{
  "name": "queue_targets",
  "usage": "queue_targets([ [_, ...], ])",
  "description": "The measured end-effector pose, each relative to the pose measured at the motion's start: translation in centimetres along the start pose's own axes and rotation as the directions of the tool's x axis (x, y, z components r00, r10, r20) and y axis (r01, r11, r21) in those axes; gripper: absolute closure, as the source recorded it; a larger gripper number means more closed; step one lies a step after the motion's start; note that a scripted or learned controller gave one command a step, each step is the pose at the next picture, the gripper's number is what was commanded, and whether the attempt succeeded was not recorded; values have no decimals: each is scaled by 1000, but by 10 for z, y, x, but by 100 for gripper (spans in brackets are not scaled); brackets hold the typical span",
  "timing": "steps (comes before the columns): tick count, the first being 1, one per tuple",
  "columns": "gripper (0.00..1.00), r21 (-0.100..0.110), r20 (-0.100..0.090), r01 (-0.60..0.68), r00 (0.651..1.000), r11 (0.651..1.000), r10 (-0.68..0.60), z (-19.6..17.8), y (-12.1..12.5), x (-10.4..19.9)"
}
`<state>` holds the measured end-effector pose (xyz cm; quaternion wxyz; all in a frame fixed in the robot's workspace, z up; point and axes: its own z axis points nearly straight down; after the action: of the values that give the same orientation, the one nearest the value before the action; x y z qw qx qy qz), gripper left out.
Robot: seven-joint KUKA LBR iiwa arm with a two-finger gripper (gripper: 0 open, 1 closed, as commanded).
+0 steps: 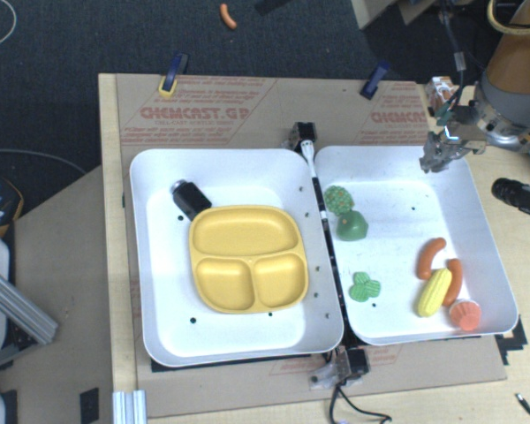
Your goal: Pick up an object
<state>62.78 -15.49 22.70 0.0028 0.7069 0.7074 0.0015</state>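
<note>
A dark carpet surrounds a bench topped with brown board, and two white bins sit side by side on it. The left bin [150,237], in the centre-left of the frame, holds a yellow tray [247,256] with three compartments and a small black object [190,199] just off the tray's upper-left corner. The right bin [486,237] holds the likely targets. Near its left wall lie a green broccoli [339,199], a green pepper [352,226] touching it below, and a small green piece [364,286] lower down. In the lower right of that bin cluster a sausage [430,255], a corn cob [434,291], a second orange sausage [454,279] just behind it, and a pink piece [465,314].

The gripper [440,155] hangs at the bin's upper-right rim, in the upper right of the frame, with nothing between its fingers; how far they are parted I cannot tell at this size.

The step in hand appears to be the approach. The first sausage looks the best choice, since it lies slightly apart from the cluster. The fingers should straddle its short axis and descend straight. The corn and second sausage touch, so a grasp there risks nudging both aside.
</note>
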Motion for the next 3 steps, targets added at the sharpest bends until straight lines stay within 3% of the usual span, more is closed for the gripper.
queue_targets([
  [1,100,8,-4,4,1000,1000,-4,9,0,50],
  [3,100,3,-4,5,1000,1000,-5,-7,14,147],
])
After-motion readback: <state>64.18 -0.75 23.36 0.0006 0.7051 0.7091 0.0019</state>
